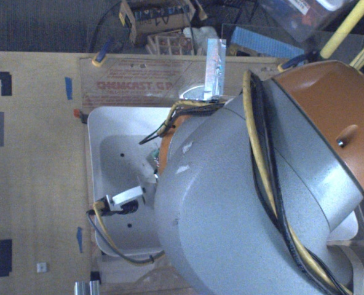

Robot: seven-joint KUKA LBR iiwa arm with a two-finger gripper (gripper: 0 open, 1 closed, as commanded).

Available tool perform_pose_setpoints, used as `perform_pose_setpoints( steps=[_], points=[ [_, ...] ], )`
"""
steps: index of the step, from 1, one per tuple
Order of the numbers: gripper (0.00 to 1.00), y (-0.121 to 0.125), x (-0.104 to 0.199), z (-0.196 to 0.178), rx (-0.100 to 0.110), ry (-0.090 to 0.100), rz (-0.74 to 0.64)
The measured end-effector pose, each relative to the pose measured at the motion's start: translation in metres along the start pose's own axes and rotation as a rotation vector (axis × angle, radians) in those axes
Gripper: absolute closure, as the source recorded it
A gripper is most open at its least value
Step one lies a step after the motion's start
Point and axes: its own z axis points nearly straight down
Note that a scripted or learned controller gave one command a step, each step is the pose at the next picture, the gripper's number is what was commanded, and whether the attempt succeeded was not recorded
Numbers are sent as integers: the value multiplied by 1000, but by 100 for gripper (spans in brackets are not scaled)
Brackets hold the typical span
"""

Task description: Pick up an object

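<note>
My grey arm (243,195) with its orange band (329,115) fills most of the view and covers the right bin and much of the left one. The left white bin (111,158) shows a bare floor with a few small dark spots. My gripper (150,176) reaches down into this bin at the arm's left edge, largely hidden by the wrist. A small greenish and white bit (152,158) peeks out beside the wrist; I cannot tell what it is. No object is visibly held.
The wooden bench (34,165) stretches left of the bin, with blue tape marks (68,88) and black corner marks (0,82). A clear sheet with red lettering (139,82) lies behind the bin. Boxes and cables clutter the area beyond the bench.
</note>
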Motion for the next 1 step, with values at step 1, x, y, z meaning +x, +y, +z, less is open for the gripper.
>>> perform_pose_setpoints(
  steps=[1],
  points=[
    [100, -27, 26, -9, 1, -3, -52]
  ],
)
